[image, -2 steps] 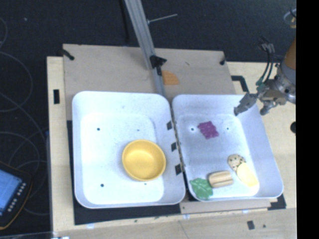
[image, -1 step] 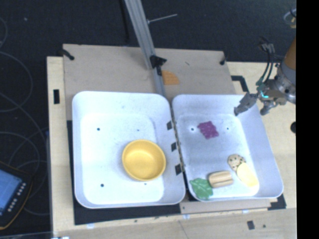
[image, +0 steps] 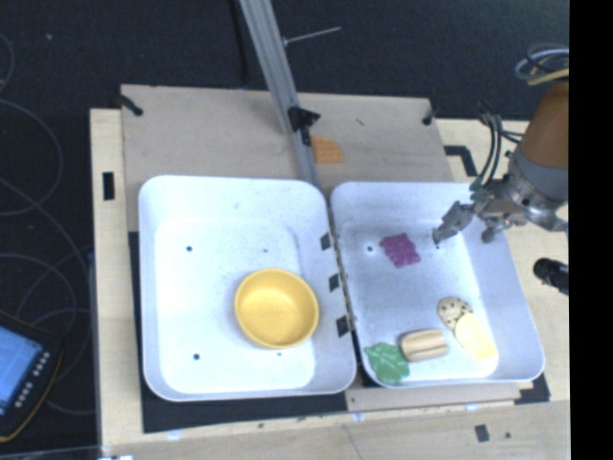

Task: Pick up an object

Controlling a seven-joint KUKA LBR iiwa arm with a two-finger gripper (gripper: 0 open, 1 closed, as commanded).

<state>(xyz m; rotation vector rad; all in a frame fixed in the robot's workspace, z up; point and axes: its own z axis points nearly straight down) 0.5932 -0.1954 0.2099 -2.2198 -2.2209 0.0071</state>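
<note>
Grey fingers (image: pixel 466 223), spread apart and holding nothing, hover right of the purple block (image: pixel 399 250), mid-right of frame.

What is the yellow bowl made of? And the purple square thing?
The round yellow bowl looks like smooth matte plastic: even colour, soft sheen. The small purple square piece looks soft, maybe foam or cloth, with a dull, bumpy surface; too small to be sure.

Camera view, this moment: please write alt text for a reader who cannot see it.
The gripper hangs over the upper right part of the right bin, beside a purple block, holding nothing visible. Near that bin's front lie a green piece, a tan cylinder, a speckled ball and a yellow piece. The left bin holds a yellow bowl.
</note>
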